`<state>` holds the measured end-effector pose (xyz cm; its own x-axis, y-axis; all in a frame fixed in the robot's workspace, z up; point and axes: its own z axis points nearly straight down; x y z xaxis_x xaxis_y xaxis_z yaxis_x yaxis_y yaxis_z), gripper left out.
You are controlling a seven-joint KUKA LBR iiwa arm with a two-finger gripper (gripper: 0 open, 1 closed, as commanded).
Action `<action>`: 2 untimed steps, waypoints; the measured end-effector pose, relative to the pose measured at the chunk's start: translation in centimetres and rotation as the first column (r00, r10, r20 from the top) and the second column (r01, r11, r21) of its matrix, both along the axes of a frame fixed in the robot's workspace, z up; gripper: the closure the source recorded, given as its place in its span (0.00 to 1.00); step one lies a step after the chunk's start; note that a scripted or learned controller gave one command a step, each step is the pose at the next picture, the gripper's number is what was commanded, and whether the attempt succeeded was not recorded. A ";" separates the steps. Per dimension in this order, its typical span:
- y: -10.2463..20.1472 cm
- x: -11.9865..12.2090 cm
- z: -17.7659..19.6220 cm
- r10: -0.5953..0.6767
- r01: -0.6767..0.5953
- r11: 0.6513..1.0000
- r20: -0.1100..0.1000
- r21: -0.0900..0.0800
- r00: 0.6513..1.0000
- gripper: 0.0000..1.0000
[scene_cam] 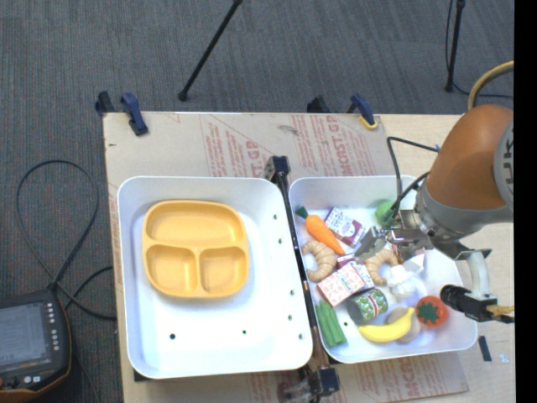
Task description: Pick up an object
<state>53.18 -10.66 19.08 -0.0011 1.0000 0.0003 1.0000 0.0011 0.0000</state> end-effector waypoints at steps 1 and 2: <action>-3.4 -4.5 -10.4 -0.003 0.003 1.000 -0.005 0.002 1.000 0.00; -3.4 -4.4 -9.4 -0.007 0.007 1.000 -0.005 0.003 1.000 1.00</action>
